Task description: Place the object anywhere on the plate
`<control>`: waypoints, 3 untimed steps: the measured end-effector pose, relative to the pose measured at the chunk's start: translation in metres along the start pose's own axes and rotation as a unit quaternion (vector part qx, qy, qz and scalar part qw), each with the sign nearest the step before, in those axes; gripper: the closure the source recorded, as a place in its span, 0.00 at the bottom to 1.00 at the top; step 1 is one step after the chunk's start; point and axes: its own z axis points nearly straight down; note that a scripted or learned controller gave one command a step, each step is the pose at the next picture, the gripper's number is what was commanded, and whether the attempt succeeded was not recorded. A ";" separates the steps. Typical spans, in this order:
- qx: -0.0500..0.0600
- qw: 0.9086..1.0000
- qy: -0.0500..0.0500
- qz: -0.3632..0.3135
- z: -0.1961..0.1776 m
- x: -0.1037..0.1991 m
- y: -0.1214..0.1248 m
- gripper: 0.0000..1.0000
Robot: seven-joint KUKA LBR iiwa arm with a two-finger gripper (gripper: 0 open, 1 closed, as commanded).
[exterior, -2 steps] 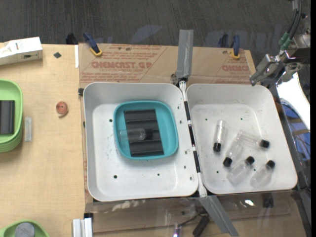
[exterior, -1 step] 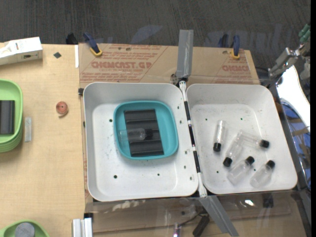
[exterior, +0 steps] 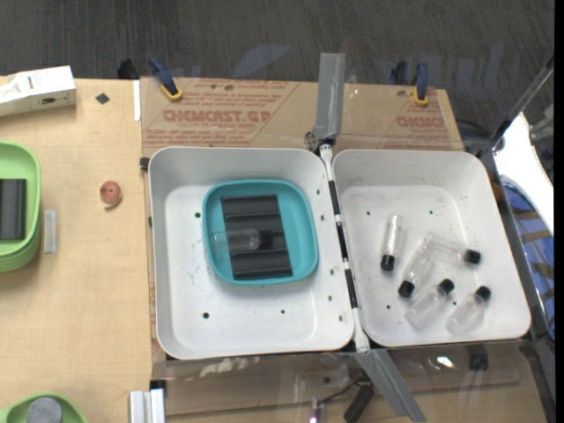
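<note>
A teal square plate (exterior: 302, 236) with a dark ribbed insert lies in the left white bin (exterior: 176, 307). One clear vial (exterior: 241, 239) rests on the insert near the plate's middle. In the right white bin (exterior: 493, 324) lie several clear vials with black caps, such as one standing apart at the left (exterior: 389, 241) and a cluster (exterior: 441, 289) toward the lower right.
A grey divider post (exterior: 330, 95) rises behind the seam between the bins. On the wooden bench to the left sit a green tray (exterior: 22, 161), a small red disc (exterior: 109, 192) and a white box (exterior: 35, 89). Cardboard (exterior: 229, 113) lies behind the bins.
</note>
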 end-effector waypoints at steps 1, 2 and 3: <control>0.000 1.000 0.000 0.029 0.000 -0.005 0.058 0.00; 0.000 0.995 0.000 0.095 0.000 -0.007 0.068 0.00; 0.000 0.991 0.000 0.137 0.000 -0.003 0.082 0.00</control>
